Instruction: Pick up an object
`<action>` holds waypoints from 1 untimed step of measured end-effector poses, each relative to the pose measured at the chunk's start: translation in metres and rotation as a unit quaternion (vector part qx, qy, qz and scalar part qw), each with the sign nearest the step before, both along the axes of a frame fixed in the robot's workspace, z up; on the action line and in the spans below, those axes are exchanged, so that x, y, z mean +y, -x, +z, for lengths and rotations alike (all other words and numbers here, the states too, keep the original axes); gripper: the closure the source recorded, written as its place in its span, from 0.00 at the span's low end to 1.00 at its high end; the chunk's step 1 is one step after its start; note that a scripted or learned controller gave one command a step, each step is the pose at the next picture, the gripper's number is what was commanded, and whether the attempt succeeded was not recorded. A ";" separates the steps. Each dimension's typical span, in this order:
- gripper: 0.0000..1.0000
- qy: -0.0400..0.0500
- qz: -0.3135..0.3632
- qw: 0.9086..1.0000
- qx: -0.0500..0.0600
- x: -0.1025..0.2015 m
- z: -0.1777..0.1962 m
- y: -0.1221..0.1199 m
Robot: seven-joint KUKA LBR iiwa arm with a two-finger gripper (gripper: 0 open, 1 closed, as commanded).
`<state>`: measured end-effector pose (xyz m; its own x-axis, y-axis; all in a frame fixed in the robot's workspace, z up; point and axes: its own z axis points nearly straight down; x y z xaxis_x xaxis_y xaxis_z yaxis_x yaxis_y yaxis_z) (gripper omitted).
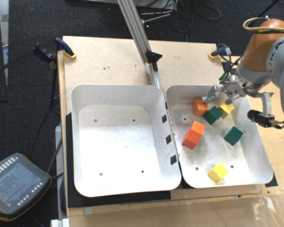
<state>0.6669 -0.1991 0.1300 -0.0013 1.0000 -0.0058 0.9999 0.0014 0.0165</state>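
No legible text; gripper point(222, 94) over orange block point(199, 107).

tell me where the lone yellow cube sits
In the camera view, the yellow cube lies near the front edge of the right bin, apart from the other blocks.

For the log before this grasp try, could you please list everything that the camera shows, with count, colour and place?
Bins: 2, white, side by side on the bench; left bin, right bin.
Orange blocks: 2, right bin; one near the far wall, one mid-bin.
Green blocks: 2, right bin; and.
Yellow blocks: 2, right bin; and near edge.
Pendant: 1, grey, lower left.
Gripper: 1, above the far cluster.
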 end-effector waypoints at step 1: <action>1.00 0.001 0.001 1.000 -0.001 0.000 0.009 -0.001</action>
